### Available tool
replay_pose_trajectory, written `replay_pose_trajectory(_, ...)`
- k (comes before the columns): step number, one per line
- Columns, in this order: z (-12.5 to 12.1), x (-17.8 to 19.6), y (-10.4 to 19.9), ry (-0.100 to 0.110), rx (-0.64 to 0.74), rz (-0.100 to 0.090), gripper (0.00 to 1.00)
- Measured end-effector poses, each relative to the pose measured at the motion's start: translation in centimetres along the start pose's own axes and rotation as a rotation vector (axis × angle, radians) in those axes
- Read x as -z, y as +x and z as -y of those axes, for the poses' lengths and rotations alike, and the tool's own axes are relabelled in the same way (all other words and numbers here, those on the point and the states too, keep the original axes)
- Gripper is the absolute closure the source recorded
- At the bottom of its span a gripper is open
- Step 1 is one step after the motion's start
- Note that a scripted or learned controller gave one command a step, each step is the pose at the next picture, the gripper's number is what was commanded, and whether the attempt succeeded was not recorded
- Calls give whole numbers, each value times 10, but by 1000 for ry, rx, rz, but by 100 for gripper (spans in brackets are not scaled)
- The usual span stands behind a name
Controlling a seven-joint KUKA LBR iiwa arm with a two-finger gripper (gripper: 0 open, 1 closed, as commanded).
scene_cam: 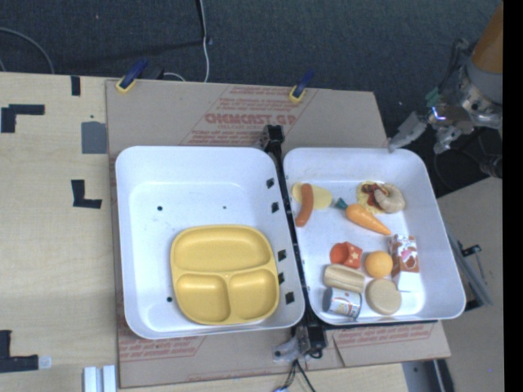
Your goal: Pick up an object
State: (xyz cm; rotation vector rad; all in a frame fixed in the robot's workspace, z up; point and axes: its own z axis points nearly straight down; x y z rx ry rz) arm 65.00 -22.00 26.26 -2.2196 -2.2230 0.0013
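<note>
Toy food fills the right bin [425,178], and any one piece would serve the task. A carrot [367,218] lies near the middle, pointing down toward the right wall, with a sausage [303,203] well to its left beside the divider and a yellow piece [323,198] touching that sausage. Lower down sit a red piece [346,255], an orange ball [377,264], a tan roll [344,278], a small can [344,302] and a pale round disc [383,296], all close together, some touching. A brown and cream lump [382,196] rests near the far wall, and a red-and-white packet [404,253] lies by the right wall.

These look like hollow plastic pieces: light, stiff, smooth, and likely to slide or roll when nudged. The carrot seems the best pick, since it stands apart from its neighbours; I would close across its thick end, where the sides are nearly parallel. The ball would probably squirt out of a pinch.

The hand [418,128] hangs outside the bin, beyond its far right corner, above the desk [49,219]. Whether it is wide or narrow I cannot tell. The left bin [139,178] holds a yellow divided tray [223,272].
</note>
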Motion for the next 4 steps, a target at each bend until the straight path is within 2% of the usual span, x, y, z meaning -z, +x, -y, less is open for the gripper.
replay_pose_trajectory(1, -17, -128, 92, 11, 8, -6, 0)
replay_pose_trajectory(2, -1, -182, 129, 5, 3, -1, 0)
replay_pose_trajectory(3, -2, -169, 128, 1, 2, -1, 100)
replay_pose_trajectory(4, 44, -72, 171, -4, 3, -3, 100)
